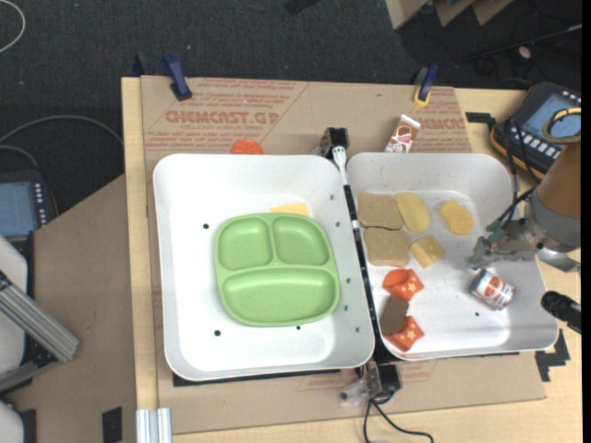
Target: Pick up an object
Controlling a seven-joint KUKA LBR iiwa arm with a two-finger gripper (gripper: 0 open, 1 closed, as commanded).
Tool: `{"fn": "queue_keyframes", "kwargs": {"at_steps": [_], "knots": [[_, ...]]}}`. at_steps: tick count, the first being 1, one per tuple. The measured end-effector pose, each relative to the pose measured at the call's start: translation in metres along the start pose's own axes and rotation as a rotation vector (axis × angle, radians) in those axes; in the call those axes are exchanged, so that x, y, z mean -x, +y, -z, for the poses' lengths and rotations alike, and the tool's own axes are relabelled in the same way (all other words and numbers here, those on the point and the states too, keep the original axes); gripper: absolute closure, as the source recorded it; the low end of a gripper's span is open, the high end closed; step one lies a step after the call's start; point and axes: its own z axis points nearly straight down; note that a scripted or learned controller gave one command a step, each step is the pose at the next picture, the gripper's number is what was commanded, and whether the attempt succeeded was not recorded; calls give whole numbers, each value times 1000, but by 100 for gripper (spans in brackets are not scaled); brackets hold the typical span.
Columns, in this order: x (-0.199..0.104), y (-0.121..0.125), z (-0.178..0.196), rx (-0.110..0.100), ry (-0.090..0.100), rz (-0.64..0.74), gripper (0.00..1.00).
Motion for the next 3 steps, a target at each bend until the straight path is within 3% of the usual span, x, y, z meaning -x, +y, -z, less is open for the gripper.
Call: {"fn": "queue_keyframes", "kwargs": {"at_steps": [1, 2, 3], "knots": [[-69, -1, 74, 7, -2, 5, 100], [-65, -3, 69, 0, -3, 0, 0], [-102, 6, 14, -8, 1, 2, 0]]}}
